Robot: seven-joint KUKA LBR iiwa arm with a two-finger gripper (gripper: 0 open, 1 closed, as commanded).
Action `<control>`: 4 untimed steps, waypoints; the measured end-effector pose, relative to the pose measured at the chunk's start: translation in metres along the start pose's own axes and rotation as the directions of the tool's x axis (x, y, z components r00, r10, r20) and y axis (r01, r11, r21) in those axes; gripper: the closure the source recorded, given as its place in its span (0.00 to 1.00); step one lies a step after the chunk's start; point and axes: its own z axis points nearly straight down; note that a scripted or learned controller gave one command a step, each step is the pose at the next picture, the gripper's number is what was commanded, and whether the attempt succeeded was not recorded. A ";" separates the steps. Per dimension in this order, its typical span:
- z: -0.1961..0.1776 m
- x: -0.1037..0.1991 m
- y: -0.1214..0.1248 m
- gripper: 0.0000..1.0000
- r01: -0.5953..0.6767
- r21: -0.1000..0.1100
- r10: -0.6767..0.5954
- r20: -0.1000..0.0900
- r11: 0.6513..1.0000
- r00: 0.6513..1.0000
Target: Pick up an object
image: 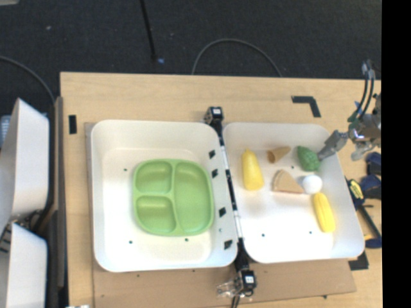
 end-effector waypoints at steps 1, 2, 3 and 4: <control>-0.007 0.001 0.002 0.00 0.004 -0.012 -0.004 0.003 1.000 1.000; 0.047 0.004 0.012 0.00 0.006 -0.008 -0.006 0.002 1.000 1.000; 0.090 0.006 0.009 0.00 0.002 -0.009 -0.002 0.003 1.000 1.000; 0.132 0.006 0.006 0.00 0.000 -0.009 0.000 0.003 1.000 1.000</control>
